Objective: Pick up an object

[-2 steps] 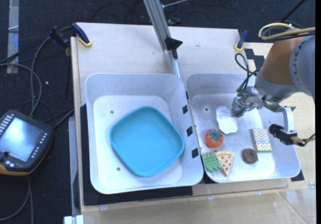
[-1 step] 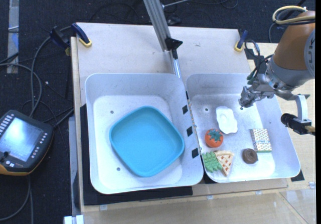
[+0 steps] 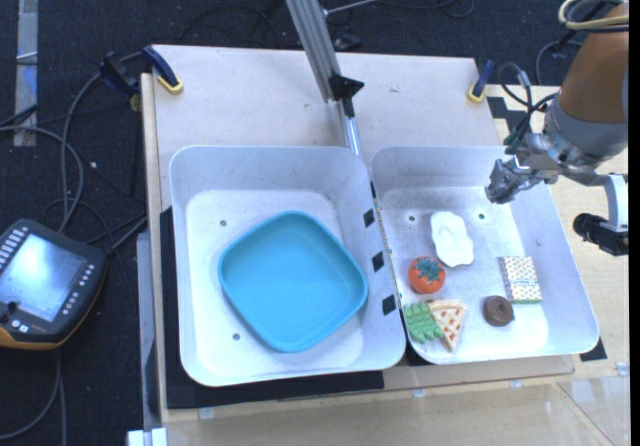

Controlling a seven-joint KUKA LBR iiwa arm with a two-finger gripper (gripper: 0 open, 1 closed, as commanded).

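Observation:
The right bin (image 3: 400,184) holds a white lumpy piece (image 3: 451,238), a red tomato with a green top (image 3: 427,275), a pizza slice with green leaves (image 3: 437,321), a brown round chocolate doughnut (image 3: 498,310) and a small patterned box (image 3: 520,279). My gripper (image 3: 501,184) hangs over the bin's upper right part, above and to the right of the white piece, apart from all the objects. Nothing is visible in it.
The left bin (image 3: 195,184) holds a blue square plate (image 3: 291,280). A slanted metal pole (image 3: 312,19) comes down to the gap between the bins. A black bracket (image 3: 598,230) sits at the right edge beside the bin. A pendant (image 3: 40,279) lies on the floor at left.

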